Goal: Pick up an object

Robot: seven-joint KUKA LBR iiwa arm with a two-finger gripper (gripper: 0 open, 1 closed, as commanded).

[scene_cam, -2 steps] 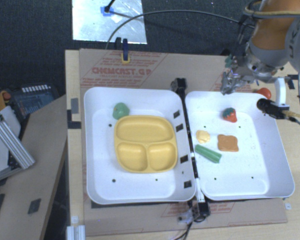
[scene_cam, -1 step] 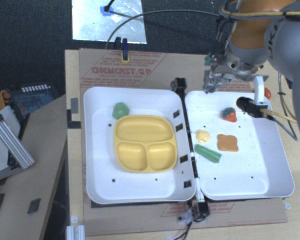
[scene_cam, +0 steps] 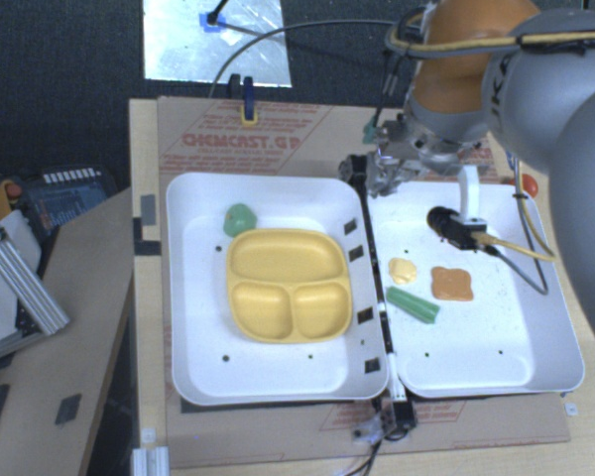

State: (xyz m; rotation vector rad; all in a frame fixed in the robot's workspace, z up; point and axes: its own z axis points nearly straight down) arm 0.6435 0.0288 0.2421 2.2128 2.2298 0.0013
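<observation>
In the camera view the gripper (scene_cam: 385, 175) hangs at the far left corner of the right bin (scene_cam: 496, 350), close to the ridge where it meets the left bin (scene_cam: 198, 350). Whether it is open or closed I cannot tell; the wrist hardware masks its tip, and nothing can be seen held in it.

The nearest things to pick lie in the right bin, nearer the camera than the gripper: a pale piece (scene_cam: 403, 269), an orange piece (scene_cam: 452, 284) just beside it, and a green stick (scene_cam: 414, 303) just below both. In the left bin a green blob (scene_cam: 240, 218) touches the far edge of a yellow tray (scene_cam: 288, 286).

The likeliest failures, as I judge them:

- A straight descent from here would probably meet bare floor or the bin wall — no object sits under the gripper, so it would close on nothing or scrape the ridge.
- The three right-bin pieces are crowded. Going for the pale piece could nudge the stick or the orange piece, or catch two at once and drop both.
- All three look low and flat; a grasp set too high may slide off the top.
- The tray is wide and shallow, likely too broad to span except at its rim.
- The blob, pressed against the tray, leaves little room on that side.
</observation>
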